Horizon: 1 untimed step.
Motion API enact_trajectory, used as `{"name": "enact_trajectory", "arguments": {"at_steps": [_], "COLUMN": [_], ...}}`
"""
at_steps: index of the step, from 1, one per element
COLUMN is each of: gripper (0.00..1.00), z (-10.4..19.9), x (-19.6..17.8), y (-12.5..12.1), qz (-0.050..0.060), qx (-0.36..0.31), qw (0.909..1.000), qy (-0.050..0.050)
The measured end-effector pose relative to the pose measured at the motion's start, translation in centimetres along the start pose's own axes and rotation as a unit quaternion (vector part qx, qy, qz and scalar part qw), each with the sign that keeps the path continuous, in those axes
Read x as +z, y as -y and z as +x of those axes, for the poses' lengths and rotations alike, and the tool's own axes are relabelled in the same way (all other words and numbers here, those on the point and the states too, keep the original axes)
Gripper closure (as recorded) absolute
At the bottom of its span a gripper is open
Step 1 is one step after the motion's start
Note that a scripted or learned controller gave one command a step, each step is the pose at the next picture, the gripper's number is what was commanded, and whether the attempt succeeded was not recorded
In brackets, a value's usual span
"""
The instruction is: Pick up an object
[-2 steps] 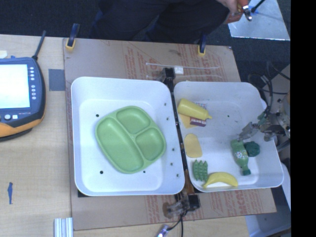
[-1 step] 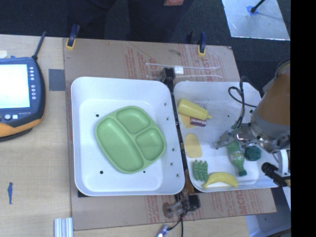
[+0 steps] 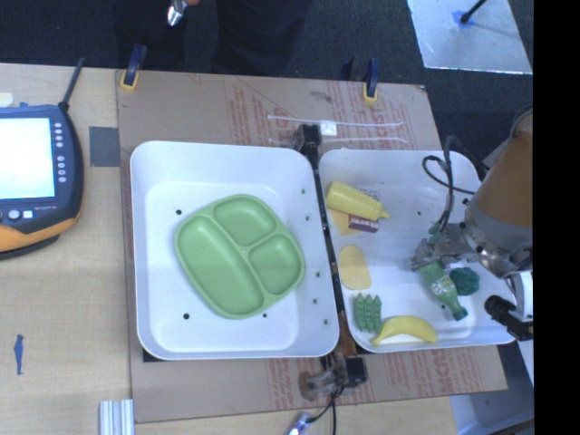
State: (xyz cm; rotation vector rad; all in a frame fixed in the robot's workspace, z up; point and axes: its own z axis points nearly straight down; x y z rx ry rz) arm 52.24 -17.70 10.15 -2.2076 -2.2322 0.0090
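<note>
A: Bench (image 3: 82,333). Left bin (image 3: 154,179) carries a green divided plate (image 3: 240,255). Right bin (image 3: 403,166) holds the arm's gripper (image 3: 437,254), low near the right wall.

B: Fingers?

A: Can't tell whether spread or closed; the wrist hides them.

B: Target?

A: Likely the green bottle (image 3: 443,290), just below the gripper, lying tilted, cap end toward the bin's lower right. Dark green body, pale label. A teal lump (image 3: 465,281) touches it.

B: Advice?

A: Centre over the bottle's body, close across its narrow width, avoid the lump. Lift straight.

B: Others?

A: Yellow bottle (image 3: 354,202), banana (image 3: 405,331), pale oval (image 3: 353,267), small green piece (image 3: 367,313).
</note>
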Motion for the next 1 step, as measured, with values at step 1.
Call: {"name": "enact_trajectory", "arguments": {"at_steps": [1], "gripper": [1.00], "z": [6.13], "x": [-9.19], "y": [-5.68], "qz": [-0.002], "qx": [0.003], "qw": [1.0000], "qy": [-0.002]}}
